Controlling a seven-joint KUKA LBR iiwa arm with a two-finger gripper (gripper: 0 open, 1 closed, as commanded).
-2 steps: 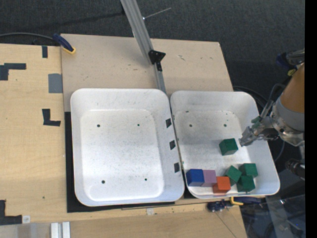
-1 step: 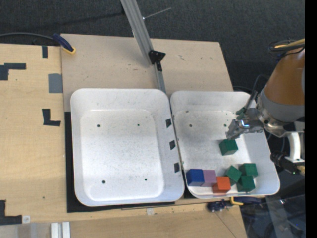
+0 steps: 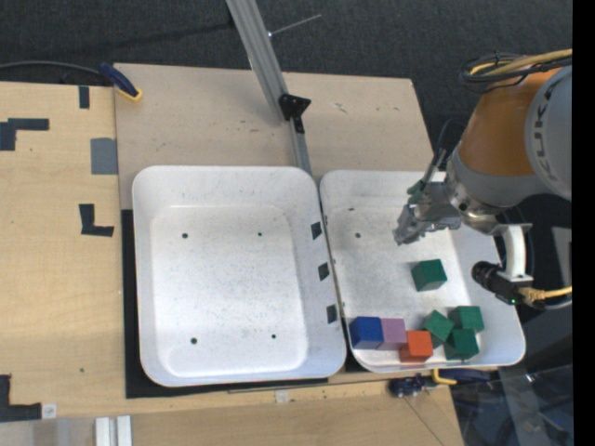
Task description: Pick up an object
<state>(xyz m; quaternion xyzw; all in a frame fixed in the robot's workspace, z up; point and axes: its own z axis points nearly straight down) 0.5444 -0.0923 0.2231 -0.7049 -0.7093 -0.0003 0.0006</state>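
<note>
Right bin (image 3: pixel 372 193): gripper (image 3: pixel 409 232), state unclear, hovers just above-left of lone green cube (image 3: pixel 429 274).

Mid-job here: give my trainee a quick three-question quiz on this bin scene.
1. True or false: the blue block lies in the left bin.
2. Which block lies nearest the gripper? A) orange block B) lone green block C) purple block
3. How many green blocks lie in the right bin?

Key: 1 false, it lies in the right bin. 2 B. 3 four: the lone one and three clustered at the near right corner.
</note>
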